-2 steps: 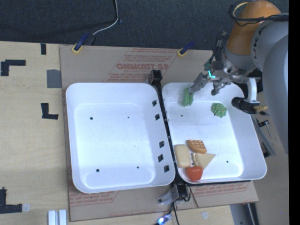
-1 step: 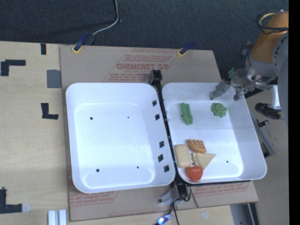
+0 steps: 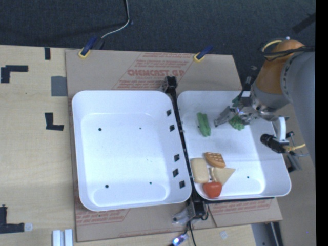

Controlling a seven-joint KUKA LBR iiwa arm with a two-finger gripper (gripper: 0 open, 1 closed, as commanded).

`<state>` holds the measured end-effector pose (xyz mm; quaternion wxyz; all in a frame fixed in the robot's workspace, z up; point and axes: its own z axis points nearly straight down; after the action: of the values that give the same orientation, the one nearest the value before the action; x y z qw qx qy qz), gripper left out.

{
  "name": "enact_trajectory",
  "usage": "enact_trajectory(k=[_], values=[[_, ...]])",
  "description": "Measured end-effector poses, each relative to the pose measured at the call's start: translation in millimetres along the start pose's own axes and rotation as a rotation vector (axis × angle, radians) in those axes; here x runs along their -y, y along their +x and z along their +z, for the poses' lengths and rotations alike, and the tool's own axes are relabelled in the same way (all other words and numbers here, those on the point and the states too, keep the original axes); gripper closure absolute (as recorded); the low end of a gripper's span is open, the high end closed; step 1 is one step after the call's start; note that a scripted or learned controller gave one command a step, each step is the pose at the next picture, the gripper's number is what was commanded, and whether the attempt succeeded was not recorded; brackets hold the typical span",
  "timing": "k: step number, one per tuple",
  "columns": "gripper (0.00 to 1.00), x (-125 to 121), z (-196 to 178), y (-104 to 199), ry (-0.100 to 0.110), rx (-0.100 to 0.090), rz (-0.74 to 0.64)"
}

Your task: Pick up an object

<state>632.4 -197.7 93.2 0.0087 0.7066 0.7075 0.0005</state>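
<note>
My gripper (image 3: 231, 118) hangs over the back right part of the right bin (image 3: 256, 152), its grey fingers (image 3: 223, 118) pointing left and down. A small green leafy piece (image 3: 238, 122) lies right at the fingers, partly hidden by them. Whether it is held between them, I cannot see. A green pod-shaped vegetable (image 3: 203, 124) lies to the gripper's left. Near the bin's front are a waffle-like biscuit (image 3: 216, 160), a pale bread piece (image 3: 199, 170), a cream wedge (image 3: 224, 175) and a red tomato (image 3: 212, 189).
The left bin (image 3: 123, 147) sits beside the right one, joined by a black clip strip (image 3: 177, 137). Both rest on a cardboard sheet (image 3: 148, 73). The arm's grey body and orange band (image 3: 279, 70) fill the right side. A cable (image 3: 120, 14) runs at the back.
</note>
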Motion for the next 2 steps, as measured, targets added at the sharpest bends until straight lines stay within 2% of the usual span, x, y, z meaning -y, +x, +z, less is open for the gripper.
enact_trajectory(k=[1,2], values=[[0.00,-38.5,-52.8,36.6,0.006,-0.011,-0.004],[0.00,17.4,11.0,69.5,0.018,-0.012,0.001]])
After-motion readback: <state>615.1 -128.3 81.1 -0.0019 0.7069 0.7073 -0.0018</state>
